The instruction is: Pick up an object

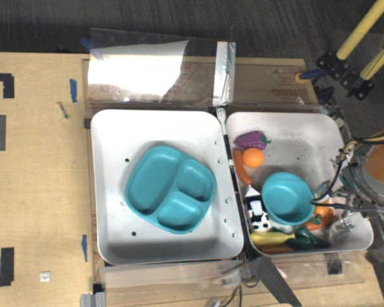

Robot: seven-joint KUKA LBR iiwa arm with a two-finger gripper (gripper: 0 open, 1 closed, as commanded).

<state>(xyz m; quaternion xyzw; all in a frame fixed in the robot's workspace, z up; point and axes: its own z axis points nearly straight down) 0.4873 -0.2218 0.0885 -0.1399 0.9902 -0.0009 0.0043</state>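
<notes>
A: Spotted the arm (373, 171) anywhere?

B: Reached in from 3 o'clock, over the right bin (307, 128). Ended in the gripper (343, 217) near that bin's 4 o'clock corner, tangled in cables.

A: Open or closed?

B: Could not tell; too cluttered and small there. Saw nothing clearly held.

A: And the things to pick?

B: Mostly crowded in the right bin. Found a teal bowl (286, 198) near its middle, toward 6 o'clock. Noted a purple toy (251, 139) at 11 o'clock, with an orange ball (252, 158) just beside it at that toy's 6 o'clock.

A: Anything under the bowl?

B: Made out a black-and-white piece (259, 217) touching the bowl at 8 o'clock, a yellow banana (272, 238) along the 6 o'clock wall, a green piece (307, 240) by the banana's 3 o'clock end, and an orange piece (323, 216) at the bowl's 4 o'clock, near the gripper.

A: The left bin (109, 171)?

B: Held a teal divided plate (171, 187), lying flat near the middle, well apart from the gripper.
</notes>
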